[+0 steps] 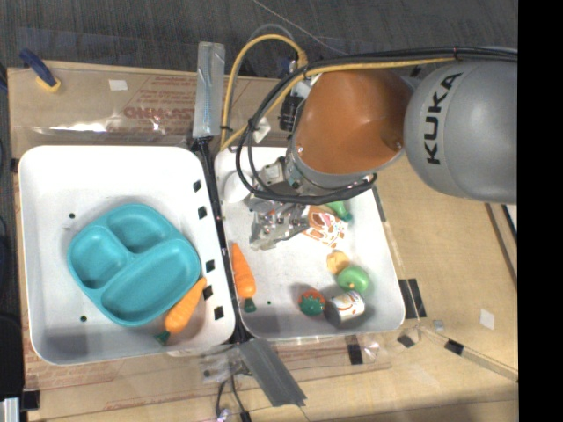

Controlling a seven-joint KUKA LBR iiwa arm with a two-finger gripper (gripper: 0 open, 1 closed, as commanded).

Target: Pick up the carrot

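Two carrots are in view. One orange carrot [242,272] lies in the right bin [290,323] against its left wall, green stem end toward the front. A second carrot [185,307] lies in the left bin [53,183], leaning on the front right edge of the teal plate [132,262]. My gripper [274,225] hangs over the middle left of the right bin, a little behind and to the right of the first carrot. Nothing shows in its grasp. The orange wrist band [347,126] covers the back of that bin.
The right bin also holds a printed packet [325,227], a green piece [339,209], a green fruit [354,279], a small yellow piece [337,259], a red and green piece [310,302] and a small can [345,308]. Cables [251,148] loop above the divider.
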